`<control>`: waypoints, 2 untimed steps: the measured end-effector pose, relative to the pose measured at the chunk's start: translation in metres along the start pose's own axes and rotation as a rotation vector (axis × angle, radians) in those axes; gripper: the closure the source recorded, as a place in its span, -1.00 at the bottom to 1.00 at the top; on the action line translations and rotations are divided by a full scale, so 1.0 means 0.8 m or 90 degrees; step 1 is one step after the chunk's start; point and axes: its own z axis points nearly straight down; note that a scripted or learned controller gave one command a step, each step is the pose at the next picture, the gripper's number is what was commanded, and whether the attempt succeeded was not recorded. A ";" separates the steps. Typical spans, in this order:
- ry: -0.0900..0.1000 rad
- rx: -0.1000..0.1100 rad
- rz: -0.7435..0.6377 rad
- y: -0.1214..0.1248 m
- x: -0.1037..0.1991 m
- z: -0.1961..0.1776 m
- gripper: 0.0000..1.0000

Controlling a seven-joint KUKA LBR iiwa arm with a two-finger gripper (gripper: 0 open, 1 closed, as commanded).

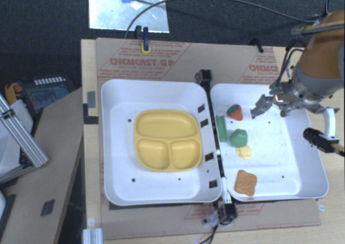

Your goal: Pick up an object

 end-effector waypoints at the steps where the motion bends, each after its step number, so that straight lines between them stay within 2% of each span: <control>1: 0.000 0.000 0.000 0.003 -0.013 0.066 -1.00; 2: 0.000 -0.004 0.000 -0.003 -0.004 0.133 -1.00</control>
